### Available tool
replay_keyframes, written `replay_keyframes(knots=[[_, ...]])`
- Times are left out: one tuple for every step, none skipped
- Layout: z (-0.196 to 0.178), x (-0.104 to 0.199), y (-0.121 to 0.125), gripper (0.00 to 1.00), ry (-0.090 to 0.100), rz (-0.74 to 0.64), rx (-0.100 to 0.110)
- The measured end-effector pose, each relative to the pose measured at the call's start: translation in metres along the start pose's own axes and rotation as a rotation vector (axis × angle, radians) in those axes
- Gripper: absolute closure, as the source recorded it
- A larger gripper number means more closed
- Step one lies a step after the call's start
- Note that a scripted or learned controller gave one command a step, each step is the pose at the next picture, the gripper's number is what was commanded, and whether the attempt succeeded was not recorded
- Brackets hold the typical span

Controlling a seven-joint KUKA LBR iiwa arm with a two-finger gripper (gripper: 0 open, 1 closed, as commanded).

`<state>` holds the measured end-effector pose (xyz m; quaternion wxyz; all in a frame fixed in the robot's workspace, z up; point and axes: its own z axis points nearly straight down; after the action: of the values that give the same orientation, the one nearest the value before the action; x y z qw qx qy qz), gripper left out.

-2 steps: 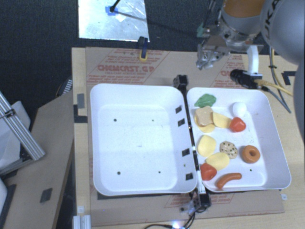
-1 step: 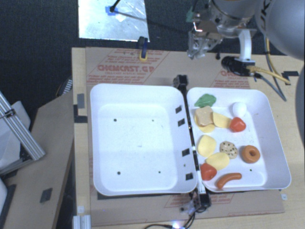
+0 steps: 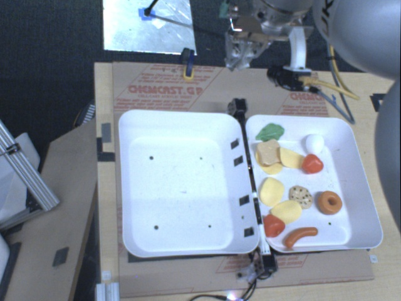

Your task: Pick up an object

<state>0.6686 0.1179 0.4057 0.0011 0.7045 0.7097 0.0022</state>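
Toy food [image 3: 290, 180] lies clustered in right bin [image 3: 360, 187]; left bin [image 3: 182, 180] beside it. Pincer [image 3: 241, 54] hangs above counter's far edge, grip state unclear.

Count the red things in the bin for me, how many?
2. One red piece sits near the right bin's far side, below the white egg. The other red piece is at the near edge by the divider, beside the sausage.

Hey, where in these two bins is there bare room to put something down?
The left bin is bare floor wall to wall. In the right bin, food crowds the divider side, from green leaf to sausage; a bare strip runs beside the doughnut along the outer wall.
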Motion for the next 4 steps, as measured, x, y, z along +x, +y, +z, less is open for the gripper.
replay_keyframes(knots=[[-0.042,0.079,0.0,1.0,0.002,-0.004,-0.003],[-0.059,0.118,0.001,1.0,0.0,0.002,0.001],[-0.109,0.117,0.001,1.0,0.0,0.001,-0.001],[-0.131,0.116,-0.018,1.0,0.0,0.002,0.001]])
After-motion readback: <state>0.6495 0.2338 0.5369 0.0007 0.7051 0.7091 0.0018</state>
